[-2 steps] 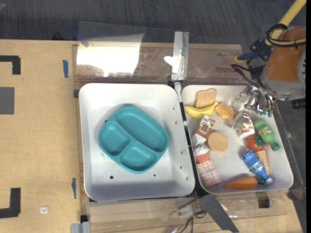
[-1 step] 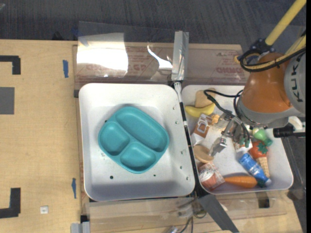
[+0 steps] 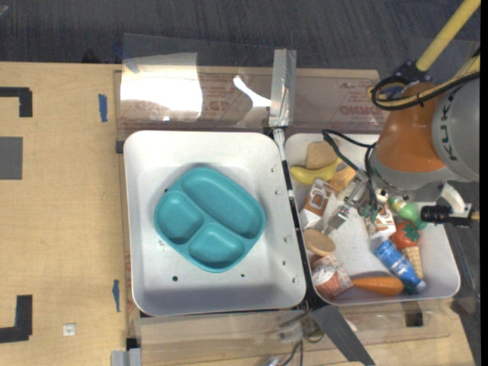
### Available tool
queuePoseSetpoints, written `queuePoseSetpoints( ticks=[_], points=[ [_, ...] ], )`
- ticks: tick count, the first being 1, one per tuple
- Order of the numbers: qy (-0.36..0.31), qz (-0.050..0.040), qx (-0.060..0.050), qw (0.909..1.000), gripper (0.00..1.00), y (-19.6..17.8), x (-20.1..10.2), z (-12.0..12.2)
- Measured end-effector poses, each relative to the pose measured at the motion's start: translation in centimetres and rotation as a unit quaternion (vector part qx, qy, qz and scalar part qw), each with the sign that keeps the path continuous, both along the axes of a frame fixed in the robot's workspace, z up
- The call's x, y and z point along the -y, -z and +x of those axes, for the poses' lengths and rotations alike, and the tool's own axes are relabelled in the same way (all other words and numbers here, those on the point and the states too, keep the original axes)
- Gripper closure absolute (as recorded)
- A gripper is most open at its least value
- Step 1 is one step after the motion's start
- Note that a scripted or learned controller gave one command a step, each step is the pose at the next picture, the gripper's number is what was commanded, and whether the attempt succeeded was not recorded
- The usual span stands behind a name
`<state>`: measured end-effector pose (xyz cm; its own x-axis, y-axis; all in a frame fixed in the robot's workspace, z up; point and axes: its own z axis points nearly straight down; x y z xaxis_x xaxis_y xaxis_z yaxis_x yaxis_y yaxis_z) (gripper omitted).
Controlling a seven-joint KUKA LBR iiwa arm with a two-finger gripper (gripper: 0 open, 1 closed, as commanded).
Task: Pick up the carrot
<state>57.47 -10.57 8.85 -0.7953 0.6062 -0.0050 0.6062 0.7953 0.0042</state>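
1. The counter [image 3: 53, 227] on the left is pale wood-coloured board, marked with black corner brackets and short strips of blue tape; beyond its far edge lies dark grey carpet-like floor [image 3: 229, 14].
2. The left bin [image 3: 145, 280] is a shallow white tray with rounded corners; a teal divided plate [image 3: 210, 217] with three compartments lies near its middle, turned at a slant.
3. Behind the bins stands a clear plastic sheet [image 3: 198, 97] catching a bright glare; a metal upright [image 3: 280, 90] rises at the seam between the two bins.
4. The right bin [image 3: 446, 280] is crowded with toy food and packets: a yellow banana [image 3: 309, 174] and a tan wedge at the far left corner; a round tan disc [image 3: 320, 243] below them; a red-and-white packet [image 3: 331, 276] near the front wall.
5. The gripper [image 3: 343, 213] hangs over the middle of the right bin, its metal fingers pointing down-left; whether they are spread or pressed together I cannot tell; nothing is visibly between them.
6. The carrot [image 3: 377, 284] lies flat along the front wall of the right bin, just right of the red-and-white packet, apart from the gripper; a blue bottle [image 3: 395, 261] lies just beside it.
7. The grey arm [image 3: 457, 136] with its orange band fills the right; black cables loop around it.
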Motion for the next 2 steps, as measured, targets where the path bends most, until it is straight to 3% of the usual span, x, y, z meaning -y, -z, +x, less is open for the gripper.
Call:
queuePoseSetpoints(
  ticks=[1, 2],
  points=[
    [-0.074, 0.0013, -0.020, 0.9971, 0.00, -0.1, 0.6, 7.9],
    [0.004, -0.0013, 0.001, 1.0000, 0.00, 0.0, 0.0, 5.1]
  ],
)
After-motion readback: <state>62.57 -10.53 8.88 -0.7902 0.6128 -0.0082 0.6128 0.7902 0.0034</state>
